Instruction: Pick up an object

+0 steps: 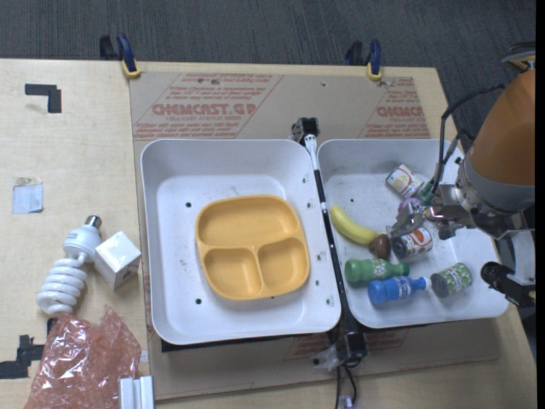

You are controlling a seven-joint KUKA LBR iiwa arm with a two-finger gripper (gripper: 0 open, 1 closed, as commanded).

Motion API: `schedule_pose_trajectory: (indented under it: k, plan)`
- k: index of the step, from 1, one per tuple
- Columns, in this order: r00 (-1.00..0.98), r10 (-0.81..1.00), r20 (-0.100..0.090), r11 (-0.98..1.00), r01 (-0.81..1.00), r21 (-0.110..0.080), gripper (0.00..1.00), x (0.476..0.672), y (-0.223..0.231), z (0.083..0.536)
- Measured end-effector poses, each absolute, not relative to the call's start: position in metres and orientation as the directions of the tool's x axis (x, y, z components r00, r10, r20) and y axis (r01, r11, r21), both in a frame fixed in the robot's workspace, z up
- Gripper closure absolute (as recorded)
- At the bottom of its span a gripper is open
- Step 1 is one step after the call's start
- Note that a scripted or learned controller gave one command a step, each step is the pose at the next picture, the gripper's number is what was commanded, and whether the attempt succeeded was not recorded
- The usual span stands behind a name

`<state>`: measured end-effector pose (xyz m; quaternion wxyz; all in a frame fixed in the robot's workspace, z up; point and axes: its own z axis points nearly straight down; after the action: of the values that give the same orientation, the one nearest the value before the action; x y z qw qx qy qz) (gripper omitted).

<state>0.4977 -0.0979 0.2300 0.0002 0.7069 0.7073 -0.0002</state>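
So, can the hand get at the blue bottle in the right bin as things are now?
Probably yes. The blue bottle lies on its side with nothing on top of it. The green bottle lies close behind it, which may crowd a grasp. The hand is already over the same bin.

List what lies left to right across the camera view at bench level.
White spiral light bulb → small white cube → yellow three-compartment plastic tray → yellow banana → blue plastic bottle → green-labelled can.
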Motion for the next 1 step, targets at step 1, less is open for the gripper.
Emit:
schedule_pose_trajectory:
  k: [1]
  plan:
    - [0.001, 1.0, 0.0, -0.001, 1.0, 0.0, 0.0, 0.5035, -0.1232, 0.0923]
